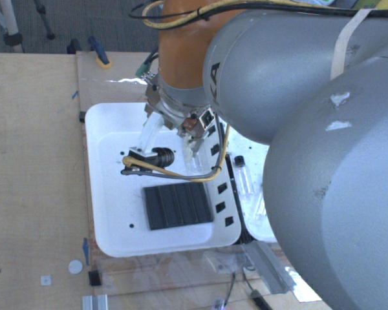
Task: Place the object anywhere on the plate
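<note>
Our gripper hangs over the bin, just beside the black plate, which lies bare. Placing looks undone, and we cannot tell its grip.

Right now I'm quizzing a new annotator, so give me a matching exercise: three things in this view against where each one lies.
Things
1. small pale round disc
2. black ribbed rectangular slab
3. small blue object with a yellow tip

Places
A. inside the left white bin
B. on the wooden bench, beyond that bin's far edge
C. on the bench, off that bin's near left corner

Pairs: 1-C, 2-A, 3-B
</note>
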`<state>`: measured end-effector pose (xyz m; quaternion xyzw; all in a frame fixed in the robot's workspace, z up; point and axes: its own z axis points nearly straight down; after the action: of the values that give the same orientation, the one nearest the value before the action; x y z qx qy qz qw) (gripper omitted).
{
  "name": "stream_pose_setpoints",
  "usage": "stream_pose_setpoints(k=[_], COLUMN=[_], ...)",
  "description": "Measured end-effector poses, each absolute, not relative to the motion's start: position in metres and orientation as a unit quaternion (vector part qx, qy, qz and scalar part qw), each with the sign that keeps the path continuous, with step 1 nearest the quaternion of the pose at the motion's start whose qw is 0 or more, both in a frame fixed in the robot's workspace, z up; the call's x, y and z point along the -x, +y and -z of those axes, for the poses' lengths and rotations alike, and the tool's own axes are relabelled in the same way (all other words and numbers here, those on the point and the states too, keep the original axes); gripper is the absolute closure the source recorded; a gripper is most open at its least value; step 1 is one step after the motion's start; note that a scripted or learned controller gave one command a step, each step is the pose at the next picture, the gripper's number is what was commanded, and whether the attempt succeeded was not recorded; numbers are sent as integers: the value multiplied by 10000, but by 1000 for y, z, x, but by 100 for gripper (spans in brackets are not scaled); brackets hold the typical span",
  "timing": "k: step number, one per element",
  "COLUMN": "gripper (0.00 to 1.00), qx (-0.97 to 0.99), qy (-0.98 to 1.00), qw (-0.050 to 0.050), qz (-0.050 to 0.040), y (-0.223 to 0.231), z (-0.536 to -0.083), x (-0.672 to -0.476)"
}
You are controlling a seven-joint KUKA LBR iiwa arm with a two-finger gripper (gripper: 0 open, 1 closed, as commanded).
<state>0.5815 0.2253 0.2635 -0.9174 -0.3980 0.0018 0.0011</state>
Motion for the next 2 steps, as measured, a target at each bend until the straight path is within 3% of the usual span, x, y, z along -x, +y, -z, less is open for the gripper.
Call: stream_pose_setpoints(k=[1, 2], gripper=[0, 0], qx=[8895, 9072], qy=[-4569, -4206], qw=[12, 17], qz=[2, -5], y=[225, 137], z=[-97, -106], x=[-528, -479])
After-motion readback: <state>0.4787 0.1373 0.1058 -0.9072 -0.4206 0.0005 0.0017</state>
